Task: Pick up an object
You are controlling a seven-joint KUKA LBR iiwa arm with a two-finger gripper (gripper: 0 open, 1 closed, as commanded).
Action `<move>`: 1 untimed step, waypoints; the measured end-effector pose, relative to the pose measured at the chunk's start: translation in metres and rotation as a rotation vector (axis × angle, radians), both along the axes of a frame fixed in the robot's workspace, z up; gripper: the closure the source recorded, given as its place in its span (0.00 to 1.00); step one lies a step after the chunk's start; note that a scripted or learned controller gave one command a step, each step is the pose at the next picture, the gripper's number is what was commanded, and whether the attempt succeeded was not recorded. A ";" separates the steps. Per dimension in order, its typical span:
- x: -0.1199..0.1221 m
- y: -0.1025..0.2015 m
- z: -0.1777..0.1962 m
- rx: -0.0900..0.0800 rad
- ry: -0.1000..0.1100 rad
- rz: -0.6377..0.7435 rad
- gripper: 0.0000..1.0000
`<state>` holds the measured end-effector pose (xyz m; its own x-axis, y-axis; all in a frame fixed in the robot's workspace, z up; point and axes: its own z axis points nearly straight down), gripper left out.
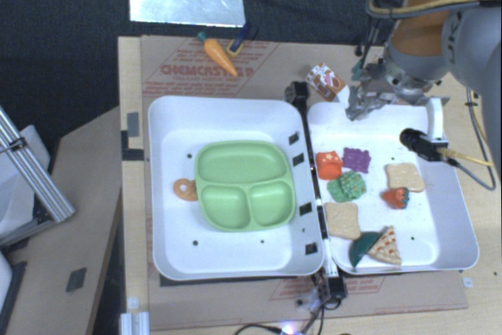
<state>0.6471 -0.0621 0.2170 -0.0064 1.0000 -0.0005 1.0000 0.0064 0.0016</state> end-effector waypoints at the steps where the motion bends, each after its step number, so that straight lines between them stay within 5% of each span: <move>1: 0.002 0.000 0.003 0.000 -0.001 0.000 1.00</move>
<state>0.6487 -0.0624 0.2199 -0.0067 1.0000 -0.0002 1.0000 0.0067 0.0029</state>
